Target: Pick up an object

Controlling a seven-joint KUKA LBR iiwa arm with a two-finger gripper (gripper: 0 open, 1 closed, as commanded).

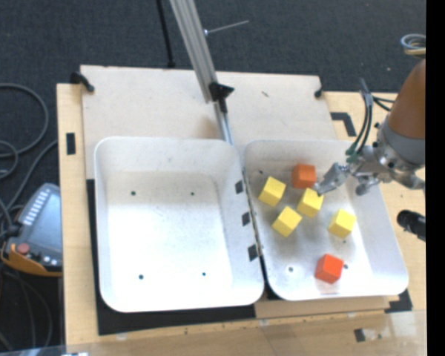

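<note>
The right bin (pixel 378 265) holds several yellow cubes: one at the left (pixel 272 191), one in the middle (pixel 310 202), one below it (pixel 286 220) and one further right (pixel 342 223). An orange cube (pixel 304 175) lies near the back and another orange cube (pixel 328 268) near the front. My gripper (pixel 350 184) hangs over the bin's right half, open, with nothing between its fingers. Its left finger (pixel 331 179) ends just right of the rear orange cube and above the middle yellow cube.
The left bin (pixel 111 199) stands beside the right one. A slanted metal pole (pixel 196 47) rises from the board behind the bins. Cables and a handheld pendant (pixel 37 228) lie on the floor to the left.
</note>
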